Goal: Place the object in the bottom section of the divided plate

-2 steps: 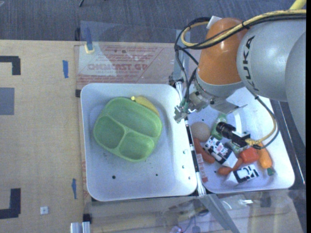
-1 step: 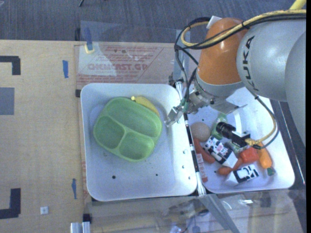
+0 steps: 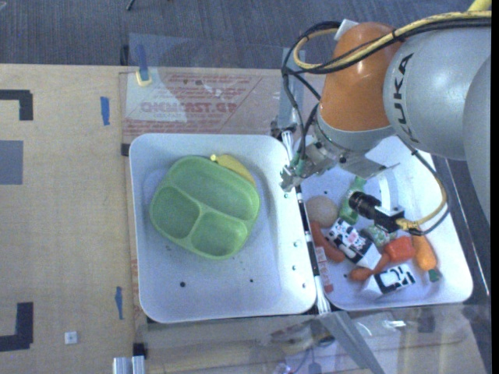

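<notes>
- The green divided plate [image 3: 205, 206] lies in the left bin [image 3: 156, 287], a yellow thing [image 3: 236, 167] peeking from under its far edge.
- The right bin [image 3: 456, 283] holds the clutter: a tan egg shape [image 3: 320, 209], orange carrots [image 3: 425, 252], a black-and-white block [image 3: 394, 279].
- The tool [image 3: 290, 179] hangs over the seam between the bins; I cannot tell how it is set.
- Both bins sit on the counter [image 3: 62, 232].

A green divided plate [image 3: 205, 206] with three sections lies flat in the left bin, partly covering something yellow.
</notes>
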`<state>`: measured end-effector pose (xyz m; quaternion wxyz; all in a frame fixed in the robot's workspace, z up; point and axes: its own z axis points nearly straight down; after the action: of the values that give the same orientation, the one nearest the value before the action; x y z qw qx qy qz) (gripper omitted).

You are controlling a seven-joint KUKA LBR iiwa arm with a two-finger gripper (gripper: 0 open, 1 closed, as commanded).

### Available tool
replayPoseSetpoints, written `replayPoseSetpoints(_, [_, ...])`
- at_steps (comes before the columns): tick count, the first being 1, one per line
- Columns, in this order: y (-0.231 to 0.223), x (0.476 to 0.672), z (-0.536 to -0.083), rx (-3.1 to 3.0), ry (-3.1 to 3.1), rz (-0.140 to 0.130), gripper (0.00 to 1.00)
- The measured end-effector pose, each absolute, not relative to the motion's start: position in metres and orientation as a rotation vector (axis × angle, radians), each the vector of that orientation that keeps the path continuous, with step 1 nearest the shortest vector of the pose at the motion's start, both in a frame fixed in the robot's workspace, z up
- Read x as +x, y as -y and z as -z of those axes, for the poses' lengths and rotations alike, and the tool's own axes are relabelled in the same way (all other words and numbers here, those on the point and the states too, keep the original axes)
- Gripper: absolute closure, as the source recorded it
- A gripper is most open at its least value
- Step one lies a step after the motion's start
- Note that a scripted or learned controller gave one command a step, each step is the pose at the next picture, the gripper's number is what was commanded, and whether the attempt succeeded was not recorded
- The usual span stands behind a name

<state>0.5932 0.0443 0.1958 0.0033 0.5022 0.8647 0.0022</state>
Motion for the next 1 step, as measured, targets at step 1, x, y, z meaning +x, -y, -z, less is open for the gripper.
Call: replayPoseSetpoints(1, [-0.0443, 0.5932, -0.1958, 1.575, -2.711, -0.007, 0.00])
